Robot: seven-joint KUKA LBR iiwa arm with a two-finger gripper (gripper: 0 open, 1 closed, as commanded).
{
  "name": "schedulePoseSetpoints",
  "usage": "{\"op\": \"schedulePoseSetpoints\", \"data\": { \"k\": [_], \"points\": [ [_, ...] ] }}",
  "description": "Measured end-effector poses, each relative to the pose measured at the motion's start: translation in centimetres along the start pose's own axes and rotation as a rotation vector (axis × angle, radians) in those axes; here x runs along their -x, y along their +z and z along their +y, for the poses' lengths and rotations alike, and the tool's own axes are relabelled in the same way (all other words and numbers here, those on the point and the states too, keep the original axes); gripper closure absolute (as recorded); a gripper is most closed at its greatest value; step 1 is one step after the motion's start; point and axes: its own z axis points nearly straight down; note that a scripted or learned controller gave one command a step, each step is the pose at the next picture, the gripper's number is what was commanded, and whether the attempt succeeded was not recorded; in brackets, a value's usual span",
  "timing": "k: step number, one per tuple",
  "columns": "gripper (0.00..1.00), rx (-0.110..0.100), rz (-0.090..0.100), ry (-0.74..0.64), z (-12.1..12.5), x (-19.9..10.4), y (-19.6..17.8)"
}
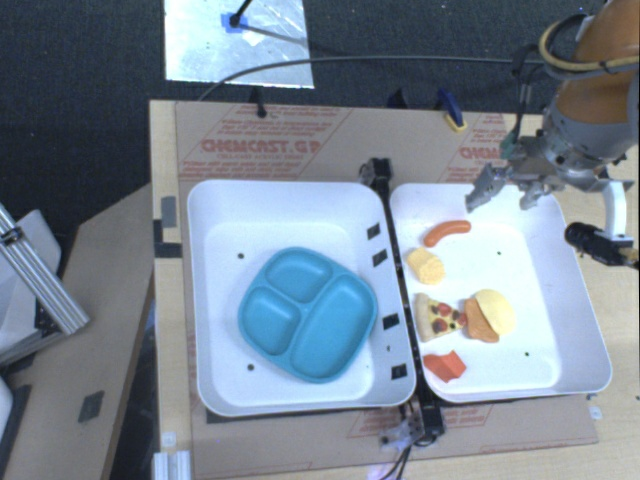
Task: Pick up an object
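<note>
From the overhead camera, the gripper [508,190] hangs above the far edge of the right bin [560,363], its two fingers [480,194] spread wide apart with nothing between them. To my eye this is the approach step: the tool is poised over the bin and no object has been taken up.

The nearest candidate is the sausage [447,232], lying just below and to the left of the fingers on the bin floor. A little further on from it sits the yellow corn piece [425,265]. Further still from the tool lie the pizza slice [438,317] and the burger [489,315], which look to be touching each other, and the orange-red piece [445,365] lies furthest off, toward the near wall.

I would judge the next move calls for shifting slightly left over the sausage, setting the fingers across its narrow width, and coming straight down before closing. It is slim and rounded, so it may roll out.

Counting: five food pieces in the right bin, one of each. Two bins. The left bin [225,218] holds one blue divided plate [307,313], well away from the tool.
</note>
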Motion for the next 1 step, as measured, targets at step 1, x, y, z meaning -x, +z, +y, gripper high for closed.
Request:
{"op": "schedulePoseSetpoints", "data": {
  "k": [1],
  "points": [
    [0.0, 0.011, -0.001, -0.002, 0.19, -0.01, -0.67]
  ]
}}
